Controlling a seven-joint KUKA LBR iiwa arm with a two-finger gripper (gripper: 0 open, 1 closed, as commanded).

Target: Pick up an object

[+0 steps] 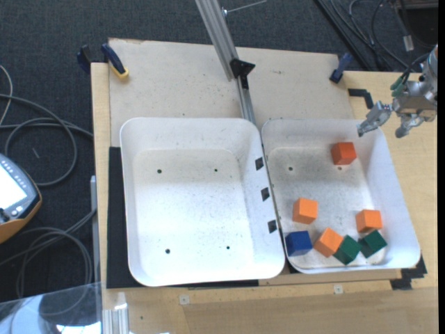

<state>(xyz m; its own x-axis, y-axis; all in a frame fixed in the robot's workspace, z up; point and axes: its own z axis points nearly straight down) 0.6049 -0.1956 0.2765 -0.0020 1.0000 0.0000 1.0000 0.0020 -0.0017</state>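
Fingers (372,119) spread above the right bin's far corner, orange cube (343,153) nearby.

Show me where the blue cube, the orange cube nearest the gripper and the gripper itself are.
blue cube (299,242), camera view, its top face
orange cube (343,153), camera view, its top face
gripper (388,121), camera view, midway between its fingertips

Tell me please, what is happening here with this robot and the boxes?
The arm's gripper hangs open over the far right corner of the right bin, holding nothing. The nearest block is the red-orange cube. Three orange blocks, one blue and two green lie toward the bin's near end. No block is lifted yet.
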